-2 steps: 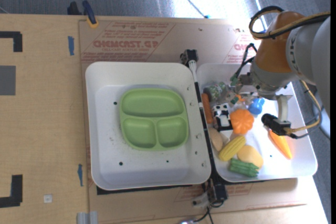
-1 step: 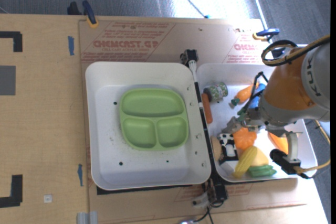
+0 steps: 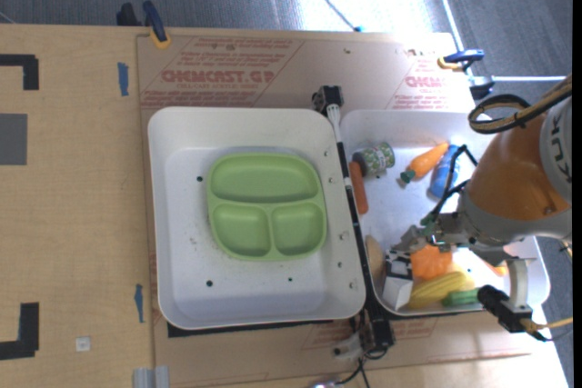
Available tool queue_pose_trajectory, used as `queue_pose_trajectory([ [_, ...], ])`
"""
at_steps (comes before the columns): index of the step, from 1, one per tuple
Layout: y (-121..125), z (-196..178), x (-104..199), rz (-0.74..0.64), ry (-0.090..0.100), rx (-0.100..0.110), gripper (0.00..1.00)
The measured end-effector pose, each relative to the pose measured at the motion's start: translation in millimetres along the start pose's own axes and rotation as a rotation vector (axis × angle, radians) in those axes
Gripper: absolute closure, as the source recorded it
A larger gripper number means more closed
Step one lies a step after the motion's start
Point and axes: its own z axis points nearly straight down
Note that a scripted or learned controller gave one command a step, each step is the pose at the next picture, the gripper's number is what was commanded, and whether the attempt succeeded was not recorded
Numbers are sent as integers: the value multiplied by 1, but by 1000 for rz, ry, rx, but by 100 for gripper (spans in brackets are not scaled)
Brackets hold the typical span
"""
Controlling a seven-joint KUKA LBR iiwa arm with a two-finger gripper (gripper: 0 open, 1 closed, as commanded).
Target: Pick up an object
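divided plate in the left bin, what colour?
Light green, plain with no pattern: the three-compartment plastic plate in the left white bin, clearest in the camera view.

- Toy carrot (image 3: 424, 162), orange, lying tilted near the right bin's far side.
- Blue object (image 3: 441, 176) just beside it.
- Small can (image 3: 374, 159), on its side.
- Orange toy (image 3: 432, 263) and yellow corn (image 3: 438, 288) at the near edge.

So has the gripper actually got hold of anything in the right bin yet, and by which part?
It cannot be told. The gripper is down among the toys in the right bin, right beside the orange piece.
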Motion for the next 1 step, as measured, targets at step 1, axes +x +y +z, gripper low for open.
queue_pose_trajectory([
  [1, 2, -11, 0, 1, -2, -6, 100],
])
